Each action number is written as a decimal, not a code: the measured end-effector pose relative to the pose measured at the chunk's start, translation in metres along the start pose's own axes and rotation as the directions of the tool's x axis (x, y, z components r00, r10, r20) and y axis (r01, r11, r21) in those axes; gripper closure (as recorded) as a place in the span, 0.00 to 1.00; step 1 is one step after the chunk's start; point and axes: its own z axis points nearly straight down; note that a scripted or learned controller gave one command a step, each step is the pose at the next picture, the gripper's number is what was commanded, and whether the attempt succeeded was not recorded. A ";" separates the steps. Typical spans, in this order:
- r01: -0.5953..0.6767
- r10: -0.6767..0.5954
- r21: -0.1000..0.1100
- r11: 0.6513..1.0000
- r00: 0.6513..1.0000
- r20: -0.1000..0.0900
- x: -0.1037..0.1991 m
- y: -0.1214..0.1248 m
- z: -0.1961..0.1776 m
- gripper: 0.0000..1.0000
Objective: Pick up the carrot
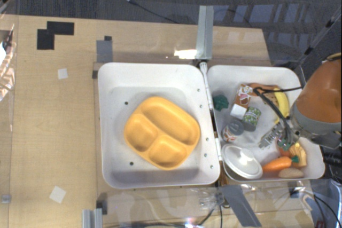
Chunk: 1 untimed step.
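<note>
The bench (48,115) is pale wood, with black patches near its far left corner. Two white bins sit on it side by side, touching along a metal rail.

The left bin (115,168) holds a yellow tray (162,132) with three compartments, lying near the bin's middle and turned at a slant.

The right bin (224,80) holds a crowd of small things. The arm (320,101) comes in from the right, its orange band over the bin's right edge, a black cable looping from it across the bin's far part. Below the band, the gripper (278,135) hangs over the right half of this bin; how far its fingers are parted cannot be told, and nothing can be seen between them.

A metal bowl (242,162) lies at the near edge of the right bin. A banana (281,101) lies near the far right, partly under the cable. The carrot (277,164) lies at the near right of the bin, just right of the bowl and just nearer than the gripper, with a pale potato-like piece (291,172) touching its near side. A small can (233,131) stands just beyond the bowl, a green-labelled can (252,117) beside it, a white block (238,111) and a red-brown carton (245,95) farther back. A small green piece (219,102) lies by the rail.
</note>
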 end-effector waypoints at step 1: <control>0.129 -0.129 0.001 0.992 0.992 -0.002 0.002 0.001 0.009 1.00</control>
